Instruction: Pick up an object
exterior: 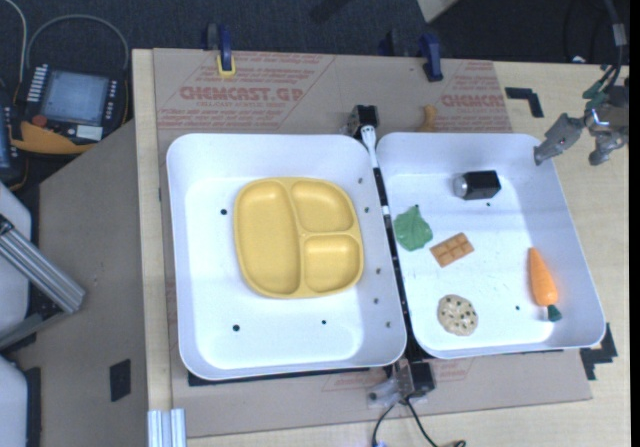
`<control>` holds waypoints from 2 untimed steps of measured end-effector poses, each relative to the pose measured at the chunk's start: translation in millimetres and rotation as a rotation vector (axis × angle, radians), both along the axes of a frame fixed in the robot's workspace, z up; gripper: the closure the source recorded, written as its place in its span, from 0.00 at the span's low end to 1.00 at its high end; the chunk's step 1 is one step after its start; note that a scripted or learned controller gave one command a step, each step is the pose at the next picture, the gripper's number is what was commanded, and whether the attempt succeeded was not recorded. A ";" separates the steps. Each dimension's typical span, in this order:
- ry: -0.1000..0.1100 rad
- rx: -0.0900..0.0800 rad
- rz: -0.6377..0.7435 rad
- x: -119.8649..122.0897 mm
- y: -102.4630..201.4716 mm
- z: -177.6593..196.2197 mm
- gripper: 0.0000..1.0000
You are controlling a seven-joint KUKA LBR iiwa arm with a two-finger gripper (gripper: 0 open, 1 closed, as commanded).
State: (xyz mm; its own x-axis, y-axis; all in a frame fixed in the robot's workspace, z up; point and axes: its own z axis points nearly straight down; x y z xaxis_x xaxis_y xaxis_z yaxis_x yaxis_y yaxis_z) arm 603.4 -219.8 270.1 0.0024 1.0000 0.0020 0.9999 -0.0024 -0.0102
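Observation:
The right bin [500, 335] holds a black block [478, 184], a green leafy piece [412, 229], a brown cracker [451, 250], an orange carrot [541, 278] and a speckled cookie [457, 315]. My gripper [580, 143] hangs at the far right, just beyond that bin's back right corner. Its fingers stand apart with nothing between them. The black block is the nearest object, to the gripper's left and a little toward the front.
The left bin [200, 315] carries a yellow divided plate [298, 235]. Both bins rest on a cardboard sheet [300, 85] held by blue clamps at the back. A teach pendant [70, 100] lies off the bench at the left.

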 end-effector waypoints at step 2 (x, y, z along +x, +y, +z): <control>-0.005 0.000 0.003 8.4 -0.8 -39.6 0.00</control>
